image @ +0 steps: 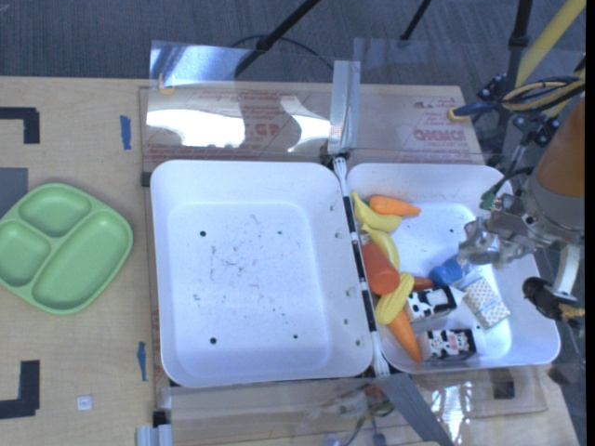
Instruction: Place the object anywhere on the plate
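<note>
Green plate [61, 247]: on the bench far left of claw [476, 252], beyond both bins. Arm [558, 170]: reaching in from the right, wrist lowered over right bin [530, 337]. Blue object [448, 272]: just below-left of claw, apparently touching (grip unconfirmed). Claw opening: cannot tell. Carrots, bananas: further left.

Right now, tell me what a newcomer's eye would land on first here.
Probably the bright heap of toy food against the left wall of the right bin: orange carrots, yellow bananas and two cow-patterned cartons. Next, the gripper poised over a blue object in that same bin. Far left on the wooden bench sits the green divided plate, well apart from both bins.
</note>
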`<action>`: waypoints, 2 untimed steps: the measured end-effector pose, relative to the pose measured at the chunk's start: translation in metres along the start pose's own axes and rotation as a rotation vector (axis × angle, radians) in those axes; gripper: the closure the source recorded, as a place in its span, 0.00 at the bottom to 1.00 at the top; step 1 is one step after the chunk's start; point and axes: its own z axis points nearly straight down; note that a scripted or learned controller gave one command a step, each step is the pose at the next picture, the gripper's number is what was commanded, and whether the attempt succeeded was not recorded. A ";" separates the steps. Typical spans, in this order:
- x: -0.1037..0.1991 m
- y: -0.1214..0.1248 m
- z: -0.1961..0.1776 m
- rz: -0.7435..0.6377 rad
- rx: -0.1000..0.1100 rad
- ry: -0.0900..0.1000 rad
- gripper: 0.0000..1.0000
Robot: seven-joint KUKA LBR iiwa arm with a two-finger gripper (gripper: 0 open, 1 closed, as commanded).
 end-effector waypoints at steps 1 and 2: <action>0.017 0.027 -0.025 0.277 -0.003 0.000 1.00; 0.040 -0.009 -0.022 0.656 0.005 -0.001 1.00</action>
